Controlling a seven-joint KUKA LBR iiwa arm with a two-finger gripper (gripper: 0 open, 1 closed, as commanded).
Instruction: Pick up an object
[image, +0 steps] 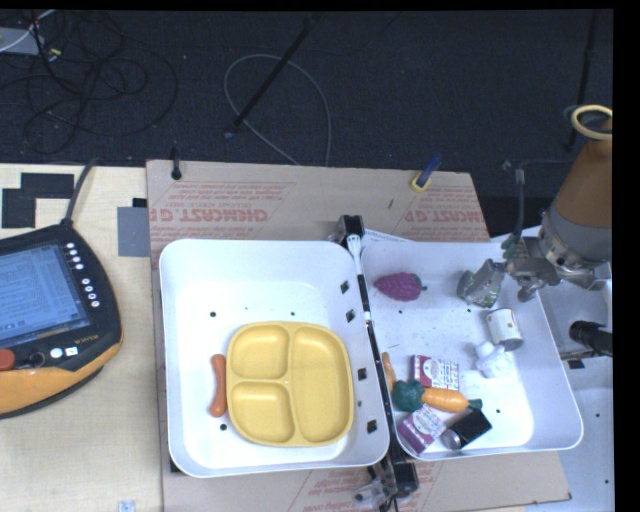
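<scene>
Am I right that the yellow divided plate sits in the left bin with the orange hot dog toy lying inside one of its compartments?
Not quite. In the camera view the yellow divided plate does sit in the left bin, but the orange hot dog toy lies on the bin floor beside the plate's left edge.

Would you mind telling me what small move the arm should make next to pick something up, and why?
Probably lower the claw a little toward the small white cylinder just below it in the right bin. The claw hangs over that bin's upper right part with nothing visibly between its fingers, and that cylinder lies closest, apart from the cluttered pile near the front.
</scene>
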